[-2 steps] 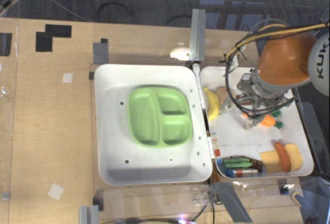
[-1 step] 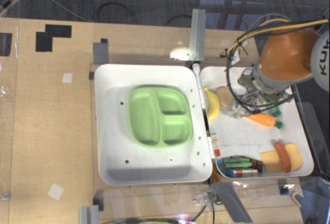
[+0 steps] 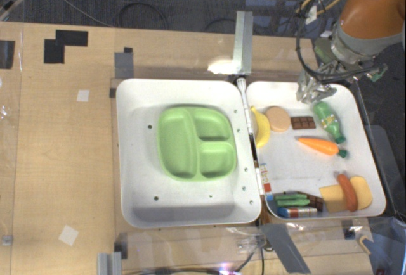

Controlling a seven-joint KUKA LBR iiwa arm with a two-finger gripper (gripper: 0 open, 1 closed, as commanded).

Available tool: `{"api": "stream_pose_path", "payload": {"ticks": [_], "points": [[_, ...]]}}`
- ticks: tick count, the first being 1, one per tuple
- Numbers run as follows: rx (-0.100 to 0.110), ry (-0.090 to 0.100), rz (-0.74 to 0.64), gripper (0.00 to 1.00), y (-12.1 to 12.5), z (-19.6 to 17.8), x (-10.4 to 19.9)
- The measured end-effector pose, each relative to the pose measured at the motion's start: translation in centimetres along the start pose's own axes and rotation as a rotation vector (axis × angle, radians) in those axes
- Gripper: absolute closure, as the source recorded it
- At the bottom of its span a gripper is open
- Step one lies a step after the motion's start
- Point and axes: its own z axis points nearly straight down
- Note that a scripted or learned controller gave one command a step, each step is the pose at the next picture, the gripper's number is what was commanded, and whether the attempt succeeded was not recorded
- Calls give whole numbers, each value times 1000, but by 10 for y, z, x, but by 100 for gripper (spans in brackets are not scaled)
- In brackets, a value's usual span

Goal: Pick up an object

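Camera view, looking down at a slant on a wooden tabletop [image 3: 57, 159] that bears two shallow white bins side by side. The left bin [image 3: 136, 204] holds a green divided tray [image 3: 195, 142] with three compartments, lying near its middle. The right bin [image 3: 298, 169] holds the loose objects: a yellow banana [image 3: 261, 127] against its left wall, a round tan cookie [image 3: 278, 118] touching the banana, a brown chocolate bar [image 3: 302, 121] just beside the cookie, a green bottle [image 3: 330, 120] lying tilted near the upper right, an orange carrot [image 3: 319, 146] just below the bottle, a yellow cheese wedge [image 3: 355, 194] in the lower right corner with a red sausage [image 3: 347, 191] lying across it, and a cluster of coloured markers [image 3: 294, 202] along the lower wall.

The grey arm with its orange band [image 3: 374, 6] reaches in from the right. Its tool [image 3: 310, 91] hangs over the upper edge of the right bin, just above the cap end of the green bottle and right of the chocolate bar. Whether the tool is spread or pressed together cannot be told at this angle; nothing is visible between its tips. Every object lies in its bin.
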Motion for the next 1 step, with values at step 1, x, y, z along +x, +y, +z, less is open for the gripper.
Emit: {"api": "stream_pose_path", "payload": {"ticks": [1], "points": [[2,2,-352,100,-58,-82,58]]}}
